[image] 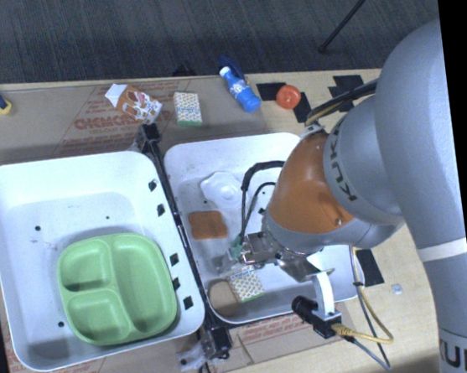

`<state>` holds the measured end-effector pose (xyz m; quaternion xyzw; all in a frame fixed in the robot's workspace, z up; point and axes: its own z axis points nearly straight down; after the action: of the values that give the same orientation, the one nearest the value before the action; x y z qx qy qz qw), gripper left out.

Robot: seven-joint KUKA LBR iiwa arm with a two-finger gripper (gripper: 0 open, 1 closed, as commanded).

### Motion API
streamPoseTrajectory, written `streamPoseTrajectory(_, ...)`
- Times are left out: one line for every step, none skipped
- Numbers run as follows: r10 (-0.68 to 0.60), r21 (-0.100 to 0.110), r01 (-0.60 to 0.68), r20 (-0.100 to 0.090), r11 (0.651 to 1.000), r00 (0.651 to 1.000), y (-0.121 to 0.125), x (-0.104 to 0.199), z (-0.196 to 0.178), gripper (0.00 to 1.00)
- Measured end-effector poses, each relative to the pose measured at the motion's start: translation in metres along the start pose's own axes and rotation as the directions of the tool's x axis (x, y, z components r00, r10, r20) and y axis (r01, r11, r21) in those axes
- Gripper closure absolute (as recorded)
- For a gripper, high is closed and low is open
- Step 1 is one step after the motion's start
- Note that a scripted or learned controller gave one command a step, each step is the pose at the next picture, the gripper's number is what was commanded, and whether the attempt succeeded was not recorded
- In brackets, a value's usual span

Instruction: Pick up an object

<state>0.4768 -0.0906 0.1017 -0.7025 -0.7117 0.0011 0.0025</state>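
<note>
Hand [242,266] sits low in the right bin [181,158], near the frame's lower centre, directly above a patterned square packet [247,285]; whether it grips cannot be told. A brown block [208,224] lies just above-left.

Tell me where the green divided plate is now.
The green divided plate lies in the left bin, toward its near-right part, next to the divider between the bins.

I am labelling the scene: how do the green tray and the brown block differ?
The green tray lies in the left bin; the brown block lies in the right bin. The tray is far larger. The tray has three compartments; the block is plain. Both lie flat.
</note>
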Motion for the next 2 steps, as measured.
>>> streamPoseTrajectory(0.007,-0.004,-0.007,0.001,1.0,1.0,0.0,0.051,-0.09,1.0)
streamPoseTrajectory(0.002,-0.006,-0.002,0.0,1.0,1.0,0.002,0.051,-0.101,1.0)
